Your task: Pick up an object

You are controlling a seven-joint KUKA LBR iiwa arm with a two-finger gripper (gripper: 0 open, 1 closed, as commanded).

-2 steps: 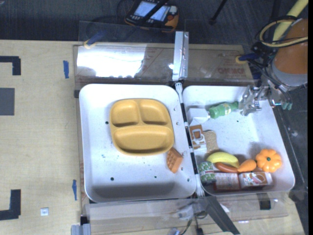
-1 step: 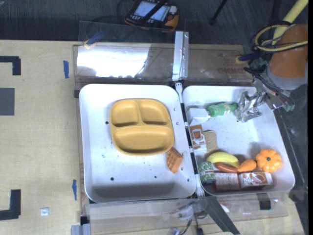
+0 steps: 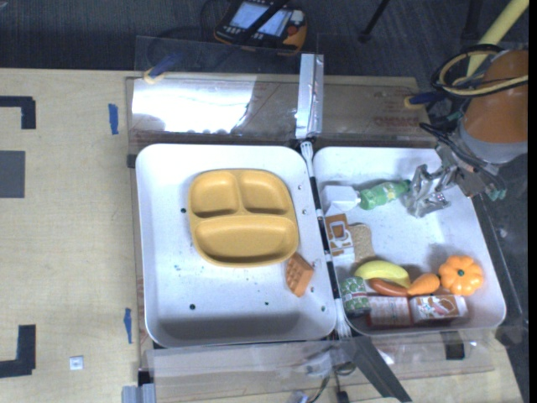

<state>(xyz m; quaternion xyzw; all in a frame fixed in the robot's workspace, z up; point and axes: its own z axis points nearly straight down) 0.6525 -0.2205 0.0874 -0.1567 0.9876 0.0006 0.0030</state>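
near the gripper [image 3: 430, 193], the green bottle's [image 3: 382, 195] label is unreadable.

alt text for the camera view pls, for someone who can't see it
A grey arm's gripper hangs over the right white bin, near a green packet, above toy foods including an orange pumpkin and yellow banana. The left white bin holds a yellow divided tray.
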